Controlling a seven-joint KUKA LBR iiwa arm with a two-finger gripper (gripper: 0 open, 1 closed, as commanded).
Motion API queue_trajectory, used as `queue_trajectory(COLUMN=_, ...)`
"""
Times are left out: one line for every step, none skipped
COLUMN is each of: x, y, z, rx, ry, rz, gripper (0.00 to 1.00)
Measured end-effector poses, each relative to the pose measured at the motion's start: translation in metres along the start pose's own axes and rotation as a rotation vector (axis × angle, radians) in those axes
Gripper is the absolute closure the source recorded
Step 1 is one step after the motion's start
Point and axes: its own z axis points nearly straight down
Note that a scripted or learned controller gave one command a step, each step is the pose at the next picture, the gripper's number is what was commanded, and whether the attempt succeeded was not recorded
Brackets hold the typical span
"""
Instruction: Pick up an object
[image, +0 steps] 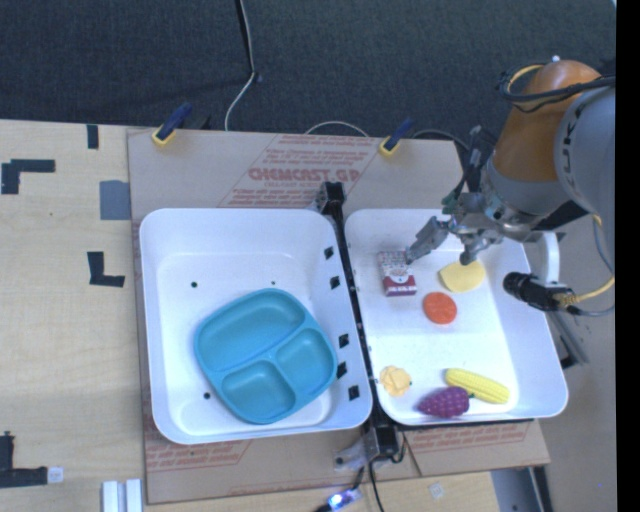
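Note:
My gripper (441, 252) hangs open over the back of the right bin (430, 350), with nothing between its fingers. One finger (424, 243) slants down toward a small red and white box (398, 275) just left of it. The other finger (470, 249) sits right above a pale yellow piece (462, 277). A red-orange round fruit (440, 308) lies a little in front of the gripper. Near the bin's front edge lie a small orange-yellow item (396, 379), a purple bunch of grapes (443, 402) and a yellow corn cob (478, 384).
The left bin (170, 260) holds a blue divided plate (265, 355). A black clip strip (345, 300) runs along the wall between the two bins. Both bins rest on a cardboard sheet (290, 170) on the wooden bench.

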Motion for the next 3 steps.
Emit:
queue_trajectory(x=0.000, y=0.003, z=-0.007, rx=-0.012, ry=-0.002, rz=-0.003, gripper=0.00)
queue_trajectory(x=0.007, y=-0.006, z=0.050, rx=-0.006, ry=-0.002, rz=-0.002, gripper=0.00)
queue_trajectory(x=0.008, y=-0.002, z=0.098, rx=-0.006, ry=-0.002, rz=-0.003, gripper=0.00)
